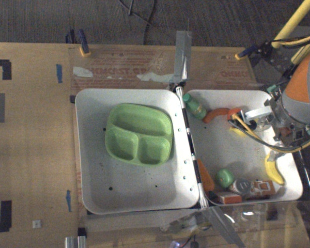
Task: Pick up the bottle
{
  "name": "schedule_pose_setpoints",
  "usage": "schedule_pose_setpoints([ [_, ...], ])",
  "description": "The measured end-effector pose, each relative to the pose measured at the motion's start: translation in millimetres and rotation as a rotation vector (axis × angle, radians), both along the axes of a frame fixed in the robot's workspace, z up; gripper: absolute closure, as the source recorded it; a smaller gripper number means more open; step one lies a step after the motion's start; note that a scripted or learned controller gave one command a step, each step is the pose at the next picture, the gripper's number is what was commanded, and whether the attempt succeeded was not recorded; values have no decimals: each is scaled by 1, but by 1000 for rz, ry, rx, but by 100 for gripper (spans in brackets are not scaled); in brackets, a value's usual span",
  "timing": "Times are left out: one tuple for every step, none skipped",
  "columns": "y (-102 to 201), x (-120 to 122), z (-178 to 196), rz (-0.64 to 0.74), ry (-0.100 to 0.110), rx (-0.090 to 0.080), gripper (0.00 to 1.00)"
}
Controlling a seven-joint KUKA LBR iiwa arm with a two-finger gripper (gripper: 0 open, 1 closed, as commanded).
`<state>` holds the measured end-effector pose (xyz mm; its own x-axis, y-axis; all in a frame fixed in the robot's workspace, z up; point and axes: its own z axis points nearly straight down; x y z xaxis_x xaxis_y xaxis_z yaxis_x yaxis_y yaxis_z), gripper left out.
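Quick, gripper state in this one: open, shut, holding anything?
Gripper: cannot be told from this view. It hangs over the right side of the right bin, apart from the bottle in that bin's upper-left corner.

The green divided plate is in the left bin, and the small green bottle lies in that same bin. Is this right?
Not quite. The green divided plate is in the left bin, but the small green bottle lies in the right bin, near its top-left corner in the camera view.

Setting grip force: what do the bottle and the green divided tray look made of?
The bottle is probably plastic: even green colour, rounded body. It is too small to be sure. The divided tray looks like moulded matte plastic: uniform green, rounded compartment edges, no glare.
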<state>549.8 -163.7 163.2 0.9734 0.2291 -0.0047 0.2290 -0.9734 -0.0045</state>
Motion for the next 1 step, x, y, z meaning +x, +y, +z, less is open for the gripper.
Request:
schedule_pose_setpoints([
  [52, 27, -72, 322, -3, 1, 0],
])
